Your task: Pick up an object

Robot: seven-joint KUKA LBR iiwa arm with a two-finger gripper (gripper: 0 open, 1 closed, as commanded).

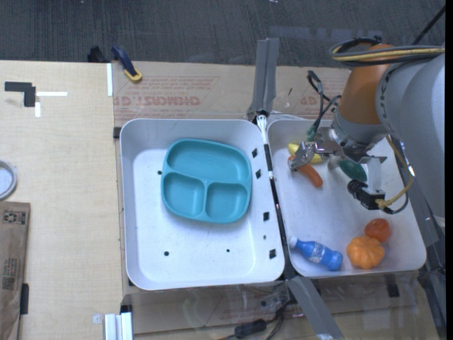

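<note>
In the right bin (322, 214), my gripper (305, 156) is low at the far left corner. It sits directly over a yellow item (293, 149) and the upper end of an orange carrot-like piece (313, 177). A dark green item (352, 169) lies partly under the wrist. Near the front of the bin lie a blue bottle (316, 253), an orange pumpkin-like toy (364, 253) and a red-orange round fruit (378, 229). I see nothing lifted off the bin floor.
A teal divided plate (207, 180) rests in the left bin (148, 250). A raised divider (267, 183) separates the two bins close to the gripper. A black cable part (362, 193) hangs from the wrist over the right bin.
</note>
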